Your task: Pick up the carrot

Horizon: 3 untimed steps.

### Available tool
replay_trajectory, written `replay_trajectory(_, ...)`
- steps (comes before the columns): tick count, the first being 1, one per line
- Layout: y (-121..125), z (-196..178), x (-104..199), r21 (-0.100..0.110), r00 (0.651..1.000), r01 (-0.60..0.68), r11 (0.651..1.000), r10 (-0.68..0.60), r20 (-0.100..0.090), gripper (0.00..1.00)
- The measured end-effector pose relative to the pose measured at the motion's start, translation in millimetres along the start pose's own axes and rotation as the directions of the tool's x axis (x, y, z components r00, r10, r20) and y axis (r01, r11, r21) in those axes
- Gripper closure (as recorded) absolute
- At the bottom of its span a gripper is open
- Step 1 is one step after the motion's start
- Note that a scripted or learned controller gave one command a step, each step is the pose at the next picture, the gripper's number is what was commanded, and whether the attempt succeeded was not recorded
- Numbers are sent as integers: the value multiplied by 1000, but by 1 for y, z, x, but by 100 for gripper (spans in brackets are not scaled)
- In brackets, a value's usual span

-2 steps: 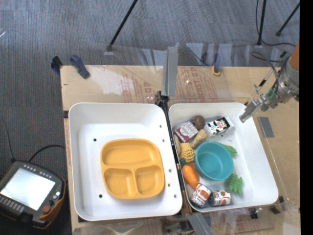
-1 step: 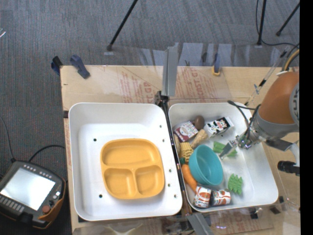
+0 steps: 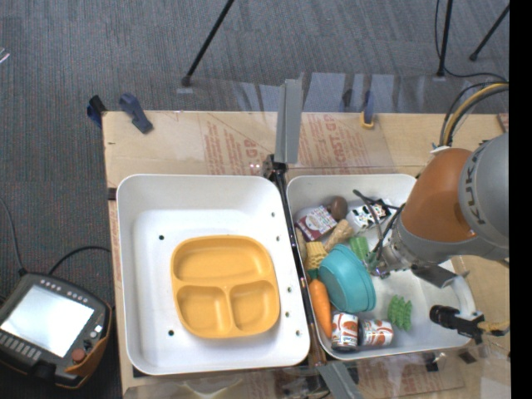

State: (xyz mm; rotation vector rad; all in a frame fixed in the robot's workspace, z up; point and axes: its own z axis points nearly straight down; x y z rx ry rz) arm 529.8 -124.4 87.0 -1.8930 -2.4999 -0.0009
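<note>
Carrot point(image 3: 321, 305): It lay in the right bin point(image 3: 391, 181), at that bin's left edge near the front, long axis running roughly front to back, thick orange end toward the back.

Carrot's neighbours: The teal bowl point(image 3: 347, 278) sat tipped just to its right, and the two small cans point(image 3: 360, 332) lay beside its front tip. A piece of corn point(image 3: 315, 254) sat just behind its thick end.

My gripper point(image 3: 384, 254): It was down inside the right bin, by the teal bowl's right rim and well apart from the carrot. My wrist and the clutter hid its working end, so I could not tell whether it was open or closed, and I saw nothing held in it.

My arm point(image 3: 453, 198): It reached in from the right, the orange band over the right bin's far right part.

Other things in the right bin: A green toy point(image 3: 400, 312) lay near the front right, a purple packet point(image 3: 317, 220) and a brown round item point(image 3: 337, 207) near the back left, and a black and white toy point(image 3: 362, 214) at the back.

Left bin point(image 3: 133, 214): It held a yellow divided plate point(image 3: 224, 285) lying flat near its middle.
</note>
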Motion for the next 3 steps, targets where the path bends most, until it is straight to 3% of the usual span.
replay_trajectory(1, -35, -8, 35, -26, 999, 31, 999, -31, 20, 0)
replay_trajectory(2, 65, -39, -32, -6, 988, 152, 988, -152, 8, 0)
replay_trajectory(3, 65, -46, -30, 0, 988, 157, 988, -157, 4, 100)
